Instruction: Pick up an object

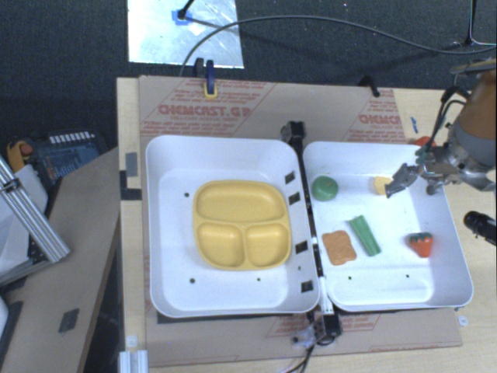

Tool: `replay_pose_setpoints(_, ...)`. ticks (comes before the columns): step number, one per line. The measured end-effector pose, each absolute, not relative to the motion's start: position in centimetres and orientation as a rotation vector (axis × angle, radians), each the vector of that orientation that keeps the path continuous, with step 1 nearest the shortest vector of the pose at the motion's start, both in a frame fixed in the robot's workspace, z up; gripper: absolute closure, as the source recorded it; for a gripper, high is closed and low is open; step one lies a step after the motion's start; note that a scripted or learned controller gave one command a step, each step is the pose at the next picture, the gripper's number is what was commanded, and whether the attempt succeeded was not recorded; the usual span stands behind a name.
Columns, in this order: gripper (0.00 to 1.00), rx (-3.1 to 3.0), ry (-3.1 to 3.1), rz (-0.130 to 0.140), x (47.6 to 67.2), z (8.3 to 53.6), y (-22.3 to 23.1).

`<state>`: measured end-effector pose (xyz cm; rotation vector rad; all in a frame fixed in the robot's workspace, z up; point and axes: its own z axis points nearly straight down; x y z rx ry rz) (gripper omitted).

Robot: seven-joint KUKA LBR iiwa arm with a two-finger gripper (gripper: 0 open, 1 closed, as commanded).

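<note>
You can read "CHEMCAST GP" in red on the brown sheet (233, 103) under the bins, at its top left, just below the yellow clamp (210, 80). Same red print repeats at the top right corner, slanted, partly cut off, so you only get "CHEMC…" there. More red print along the sheet's bottom edge is too small to read.

Two white bins sit side by side: the left bin (167, 231) and the right bin (388, 286). One yellow divided plate (241, 224) has three compartments. Five small items lie by the one gripper (405, 179): one green ball (324, 187), one yellow piece (381, 184) just beside it, one green stick (363, 235), one tan slice (339, 247), one red-orange piece (421, 243).
</note>
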<state>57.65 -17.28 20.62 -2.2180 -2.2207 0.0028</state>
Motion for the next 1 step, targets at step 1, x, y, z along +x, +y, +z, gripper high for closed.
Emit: replay_pose_setpoints(1,0.00,-2.220,-2.221,0.002,57.08,15.75,-18.08)
